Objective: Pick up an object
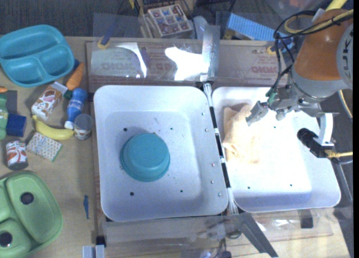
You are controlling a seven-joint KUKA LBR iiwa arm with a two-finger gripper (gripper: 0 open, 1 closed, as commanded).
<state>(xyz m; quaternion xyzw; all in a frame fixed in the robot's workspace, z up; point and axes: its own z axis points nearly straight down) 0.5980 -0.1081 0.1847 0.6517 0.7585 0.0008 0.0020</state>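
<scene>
Over the right-hand shallow white plastic bin (322, 192), the grey robot arm with its orange band (320, 55) reaches in from the bench's right edge, its two-finger gripper (263, 111) hanging above the bin's far left corner. Whether the gripper is released or clenched cannot be told at this slant, and nothing can be seen held by it.

Just below and left of the gripper, a crumpled pale cream cloth (238, 133) lies against the right bin's left wall, running from the far left corner toward the middle of that wall. It is the nearest candidate for picking up. It looks soft, light and floppy, likely to sag and drape when lifted, so a pinch on a raised fold near its upper bunched part seems the surest hold rather than its flat, thin edge.

At the centre of the left-hand white bin (112, 105), a round teal plastic bowl (146, 157) sits upside down, well apart from the gripper. It appears stiff and smooth, with a domed base that could slip; its rim would be the place to grip.

Beyond the bins' left edge, loose items rest on the bench: a yellow banana (51, 129), a teal divided tray (36, 54) and a green moulded tray (25, 215)
</scene>
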